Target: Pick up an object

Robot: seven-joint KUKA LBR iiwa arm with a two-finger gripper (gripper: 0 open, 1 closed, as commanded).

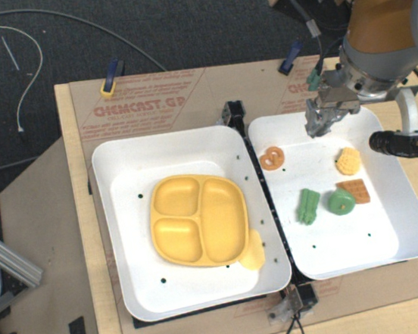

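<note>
My gripper [320, 126] hangs over the back edge of the right bin [403, 247], with nothing visible between its fingers. Below and left of it lies an orange ring-shaped pretzel [272, 158]. A yellow waffle-like ball [348, 160] sits to the gripper's lower right. Further forward are a brown cracker [356, 191], a green round piece [341, 203] touching it, and a green block [308, 206]. All of these lie on the bin floor, apart from the gripper.
The left bin [133, 287] holds a yellow divided plate [198, 219] with a small yellow piece [252, 254] at its front right corner. Black clamps [232, 112] sit between the bins. Blue clips [111, 76] hold the cardboard at the back.
</note>
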